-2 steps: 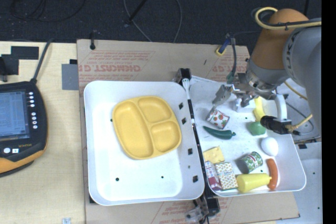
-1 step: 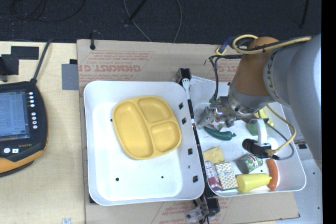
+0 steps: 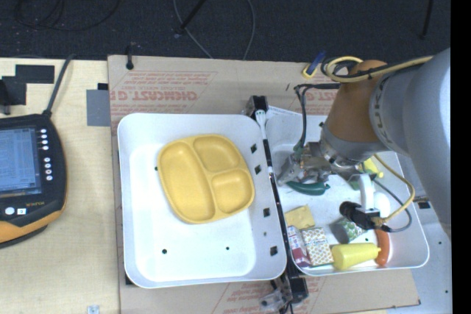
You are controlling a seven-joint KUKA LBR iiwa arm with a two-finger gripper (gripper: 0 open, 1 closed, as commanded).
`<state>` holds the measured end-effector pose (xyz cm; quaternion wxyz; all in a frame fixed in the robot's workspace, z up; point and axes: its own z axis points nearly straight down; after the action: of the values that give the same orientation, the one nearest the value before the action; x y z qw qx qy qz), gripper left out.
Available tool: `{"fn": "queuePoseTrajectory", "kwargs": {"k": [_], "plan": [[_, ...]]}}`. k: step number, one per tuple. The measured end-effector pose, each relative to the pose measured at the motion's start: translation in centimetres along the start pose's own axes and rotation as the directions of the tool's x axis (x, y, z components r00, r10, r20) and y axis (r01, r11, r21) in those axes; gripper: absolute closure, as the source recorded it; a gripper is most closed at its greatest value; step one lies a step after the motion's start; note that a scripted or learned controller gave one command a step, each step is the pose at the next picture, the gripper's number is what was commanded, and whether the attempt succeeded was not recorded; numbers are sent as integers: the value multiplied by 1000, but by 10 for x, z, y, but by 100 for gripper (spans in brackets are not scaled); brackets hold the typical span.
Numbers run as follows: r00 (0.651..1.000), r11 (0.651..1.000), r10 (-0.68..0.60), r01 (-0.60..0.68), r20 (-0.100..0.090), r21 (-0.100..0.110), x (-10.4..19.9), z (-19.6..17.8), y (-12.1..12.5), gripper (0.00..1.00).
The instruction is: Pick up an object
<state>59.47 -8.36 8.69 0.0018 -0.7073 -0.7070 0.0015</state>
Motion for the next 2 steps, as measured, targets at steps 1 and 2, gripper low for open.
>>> {"fn": "queuePoseTrajectory", "kwargs": {"k": [1,2], "plan": [[1000,1000,-2,2,0,-6,1,-1,47,0],[1000,1000,4,-4,0,2,-38,0,-7,0]]}}
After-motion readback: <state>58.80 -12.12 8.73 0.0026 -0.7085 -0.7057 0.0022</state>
